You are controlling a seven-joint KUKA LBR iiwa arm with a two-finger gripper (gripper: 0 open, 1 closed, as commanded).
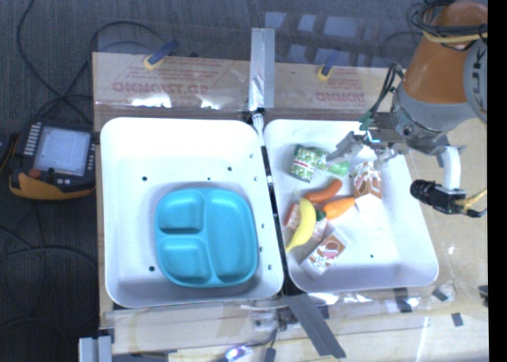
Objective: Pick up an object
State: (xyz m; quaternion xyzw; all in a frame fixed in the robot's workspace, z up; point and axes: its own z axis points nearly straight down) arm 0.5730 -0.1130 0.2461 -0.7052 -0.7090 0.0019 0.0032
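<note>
Metal end effector (366, 145) hovers over crinkly packet (367, 180); finger spread seemingly unreadable.

Light: bright and even, from overhead.
Glare: the two shallow white plastic bins (119, 218) wash out near their rims; the clear tape on the brown cardboard backing (182, 83) shines.
Shadows: soft, short, under the turquoise divided plastic tray (207, 237).
Sharpness: mildly soft throughout; small packets' print unreadable.
Surroundings: dark grey carpet (63, 20) dim.

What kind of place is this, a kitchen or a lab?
Most likely a robotics lab: two white bins on a taped cardboard bench, toy food like a banana, and a teach pendant among floor cables.
</note>
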